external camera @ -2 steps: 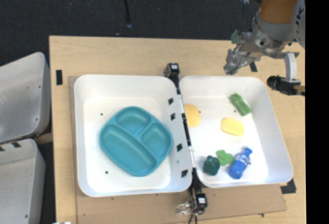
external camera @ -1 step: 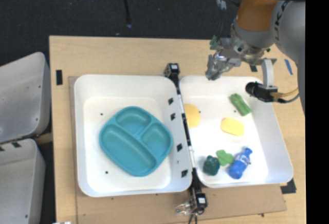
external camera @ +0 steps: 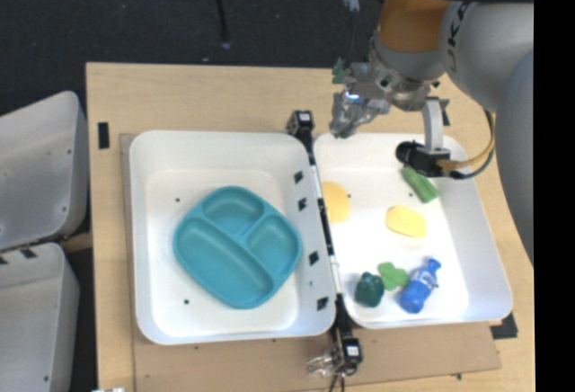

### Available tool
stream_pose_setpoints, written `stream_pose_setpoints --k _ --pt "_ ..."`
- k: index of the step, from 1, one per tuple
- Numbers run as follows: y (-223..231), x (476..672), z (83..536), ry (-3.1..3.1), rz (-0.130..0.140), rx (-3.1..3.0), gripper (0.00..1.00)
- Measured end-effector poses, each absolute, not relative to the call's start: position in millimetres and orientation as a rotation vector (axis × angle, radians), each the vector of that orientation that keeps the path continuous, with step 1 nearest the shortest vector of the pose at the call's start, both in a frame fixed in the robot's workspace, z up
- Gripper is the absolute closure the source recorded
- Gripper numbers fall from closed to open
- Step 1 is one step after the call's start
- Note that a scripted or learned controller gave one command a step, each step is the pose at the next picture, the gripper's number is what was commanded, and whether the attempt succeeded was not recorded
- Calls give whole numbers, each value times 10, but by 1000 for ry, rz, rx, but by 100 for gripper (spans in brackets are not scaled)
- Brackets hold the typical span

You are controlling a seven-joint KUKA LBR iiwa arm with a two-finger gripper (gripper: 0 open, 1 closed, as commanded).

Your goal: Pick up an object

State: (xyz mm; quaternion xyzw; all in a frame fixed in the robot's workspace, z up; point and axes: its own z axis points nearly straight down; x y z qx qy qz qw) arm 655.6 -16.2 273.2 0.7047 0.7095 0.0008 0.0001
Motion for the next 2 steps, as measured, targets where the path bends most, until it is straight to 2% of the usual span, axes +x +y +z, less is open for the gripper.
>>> stream_pose_setpoints --k 1,2 --pt "376 6490 2753 2229 -1 2215 100" --pt "866 6493 2550 2228 -3 2216 100"
